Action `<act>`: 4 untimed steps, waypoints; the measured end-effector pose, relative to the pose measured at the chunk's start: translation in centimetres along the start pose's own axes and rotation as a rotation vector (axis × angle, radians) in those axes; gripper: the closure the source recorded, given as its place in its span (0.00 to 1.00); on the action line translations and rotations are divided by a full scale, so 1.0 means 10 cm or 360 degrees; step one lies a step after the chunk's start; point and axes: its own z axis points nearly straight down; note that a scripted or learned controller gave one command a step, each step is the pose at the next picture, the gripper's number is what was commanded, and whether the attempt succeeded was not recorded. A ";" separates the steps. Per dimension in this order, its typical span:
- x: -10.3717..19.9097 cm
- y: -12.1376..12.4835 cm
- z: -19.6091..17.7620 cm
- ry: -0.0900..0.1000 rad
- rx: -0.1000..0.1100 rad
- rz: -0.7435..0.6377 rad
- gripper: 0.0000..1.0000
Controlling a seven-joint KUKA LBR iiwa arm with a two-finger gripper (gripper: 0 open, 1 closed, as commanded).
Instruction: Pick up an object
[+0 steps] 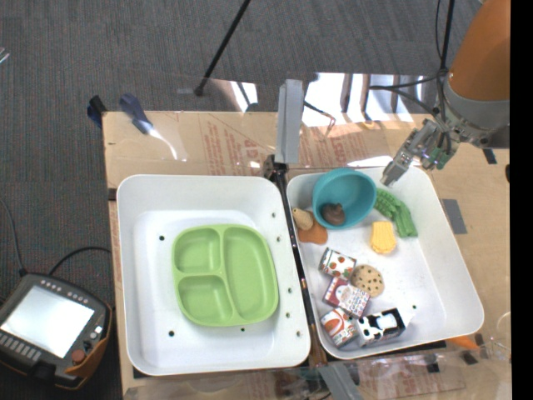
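The right bin (450,265) holds several small objects. A teal bowl (354,192) lies tipped on its side at the bin's back left, with a brown lump (334,214) inside it. Just right of the bowl lies a green ridged piece (397,212), and a yellow piece (383,237) sits in front of that. A cookie (366,280), red-and-white cartons (337,263) and a black-and-white cow toy (381,325) lie toward the front. My gripper (391,175) hangs over the bin's back edge, just above the green piece and beside the bowl's right rim, and nothing shows in it.
The left bin (141,223) holds a green divided plate (225,273). A tan piece (303,218) and an orange piece (314,233) lie against the right bin's left wall. A grey post (289,123) stands behind the bins. A tablet (46,323) sits on the floor at the lower left.
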 end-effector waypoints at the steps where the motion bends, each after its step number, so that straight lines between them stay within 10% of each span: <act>1: 0.70 0.26 0.79 0.0029 0.0019 0.0172 1.00; 3: 1.06 -0.57 2.13 -0.0001 -0.0020 0.0082 1.00; 4: 0.79 0.85 1.20 0.0007 -0.0008 0.0186 1.00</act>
